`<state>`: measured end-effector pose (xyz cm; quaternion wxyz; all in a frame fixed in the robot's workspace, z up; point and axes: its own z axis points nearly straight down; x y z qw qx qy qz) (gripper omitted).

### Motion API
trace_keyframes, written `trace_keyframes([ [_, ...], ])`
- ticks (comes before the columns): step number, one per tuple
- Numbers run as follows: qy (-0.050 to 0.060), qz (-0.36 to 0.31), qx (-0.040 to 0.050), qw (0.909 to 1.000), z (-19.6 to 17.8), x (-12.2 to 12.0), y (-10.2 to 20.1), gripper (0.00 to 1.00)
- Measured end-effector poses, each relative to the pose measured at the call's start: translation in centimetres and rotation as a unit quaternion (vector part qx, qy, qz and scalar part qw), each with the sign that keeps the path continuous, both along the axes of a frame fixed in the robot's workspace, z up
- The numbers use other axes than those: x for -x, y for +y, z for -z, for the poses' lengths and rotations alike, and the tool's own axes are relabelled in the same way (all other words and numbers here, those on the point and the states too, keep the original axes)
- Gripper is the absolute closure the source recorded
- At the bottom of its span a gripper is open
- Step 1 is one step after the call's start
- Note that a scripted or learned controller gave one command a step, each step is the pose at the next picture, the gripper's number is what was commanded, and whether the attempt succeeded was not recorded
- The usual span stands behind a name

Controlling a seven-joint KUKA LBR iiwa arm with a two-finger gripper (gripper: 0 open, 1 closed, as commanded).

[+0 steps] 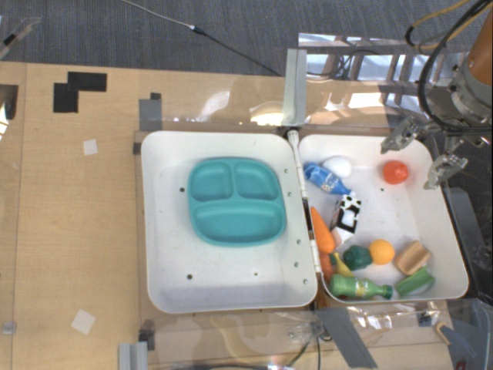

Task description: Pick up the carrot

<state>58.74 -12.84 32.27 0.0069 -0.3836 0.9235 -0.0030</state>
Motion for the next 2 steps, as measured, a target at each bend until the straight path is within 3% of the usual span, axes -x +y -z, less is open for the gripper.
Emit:
trace_keyframes([
  [1, 0.004, 0.018, -0.0009, 0.9998, 5.3, 5.7, 1.8, 0.0],
  [2, 0.006, -0.178, 0.0003, 0.984, 13.9, 8.9, 6.7, 0.0],
])
